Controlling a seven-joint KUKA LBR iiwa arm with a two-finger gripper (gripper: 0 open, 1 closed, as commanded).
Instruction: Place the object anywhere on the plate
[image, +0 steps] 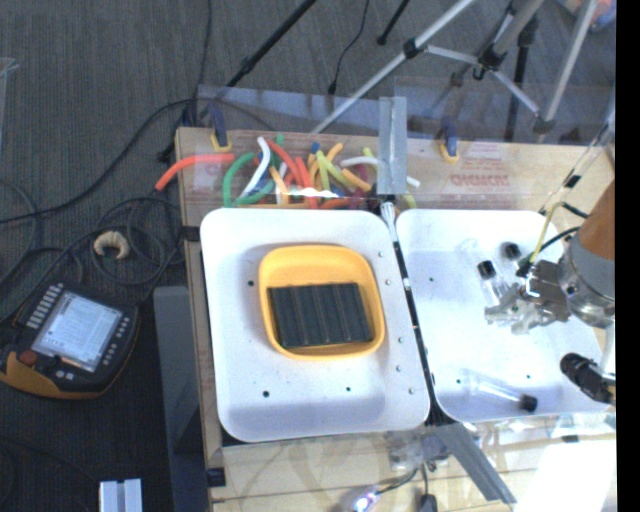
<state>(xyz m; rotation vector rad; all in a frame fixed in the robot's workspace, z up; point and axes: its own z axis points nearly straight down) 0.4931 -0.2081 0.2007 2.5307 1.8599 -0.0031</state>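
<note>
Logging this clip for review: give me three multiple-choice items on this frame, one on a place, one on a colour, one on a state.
1. Where does the plate sit?
A. In the left bin
B. In the right bin
C. On the floor

2. What colour is the plate's rim?
A. Blue
B. Yellow
C. Green

3. What lies on the plate?
A. A red ball
B. The clear tube
C. A dark ribbed slab

Answers:
1 A, the plate rests in the left bin.
2 B, its rim is yellow.
3 C, a dark ribbed slab covers its middle; the clear tube lies in the right bin, below the gripper.
</note>
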